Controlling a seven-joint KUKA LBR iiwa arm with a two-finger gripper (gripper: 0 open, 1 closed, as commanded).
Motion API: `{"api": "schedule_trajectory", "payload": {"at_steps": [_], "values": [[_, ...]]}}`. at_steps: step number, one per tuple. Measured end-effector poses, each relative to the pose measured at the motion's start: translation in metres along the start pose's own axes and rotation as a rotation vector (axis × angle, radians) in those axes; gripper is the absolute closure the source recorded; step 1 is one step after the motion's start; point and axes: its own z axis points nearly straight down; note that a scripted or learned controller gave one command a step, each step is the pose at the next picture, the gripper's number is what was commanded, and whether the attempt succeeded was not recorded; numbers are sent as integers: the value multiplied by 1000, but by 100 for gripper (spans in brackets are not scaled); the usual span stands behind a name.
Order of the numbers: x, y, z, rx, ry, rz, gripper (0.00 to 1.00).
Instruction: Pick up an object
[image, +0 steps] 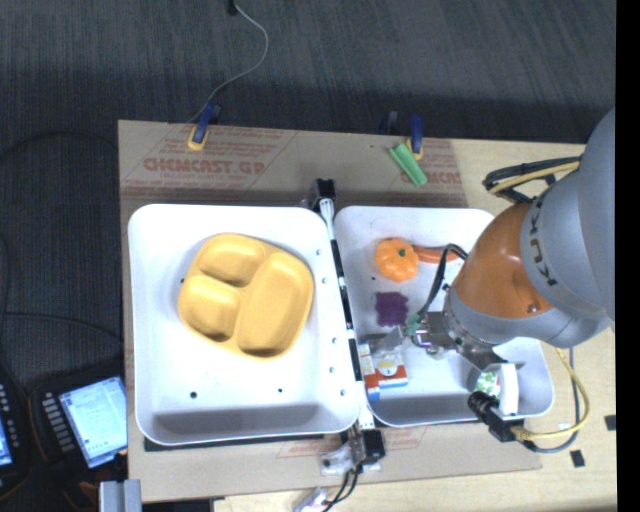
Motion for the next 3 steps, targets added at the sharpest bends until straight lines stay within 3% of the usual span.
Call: {"api": "schedule_trajectory", "payload": {"at_steps": [1,2,3], "values": [[0,0,0,0,0,0,0],[1,3,-12,-5,2,-2,100],[1,2,-12,-4,2,-2,0]]}}
